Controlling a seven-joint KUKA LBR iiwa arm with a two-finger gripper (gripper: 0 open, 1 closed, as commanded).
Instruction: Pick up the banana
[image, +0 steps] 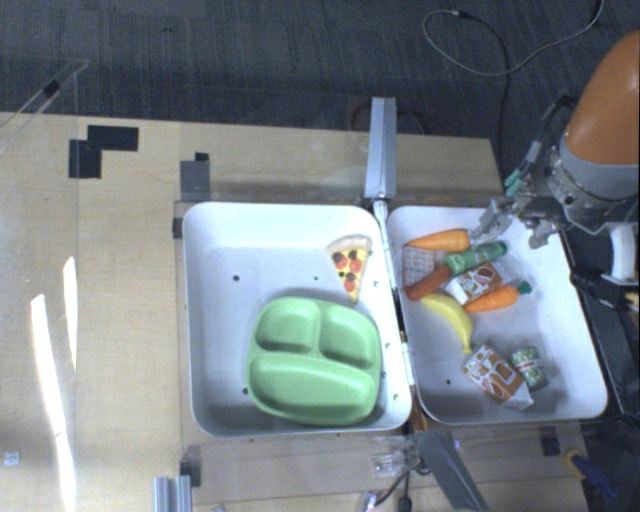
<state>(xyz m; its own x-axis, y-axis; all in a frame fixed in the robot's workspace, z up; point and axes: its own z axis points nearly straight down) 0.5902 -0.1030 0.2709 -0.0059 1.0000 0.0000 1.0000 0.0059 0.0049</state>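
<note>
In the left bin (210, 300) a green tray (315, 360) lay at six o'clock and a pizza slice (350, 262) at one. In the right bin (575, 340) the banana (452, 318) lay near centre, just beside two carrots (465, 290) at its twelve. The gripper (510, 222) hung at the bin's one o'clock; whether it was apart or together could not be told. A good pick would descend across the banana's middle, clear of the carrots.
</note>
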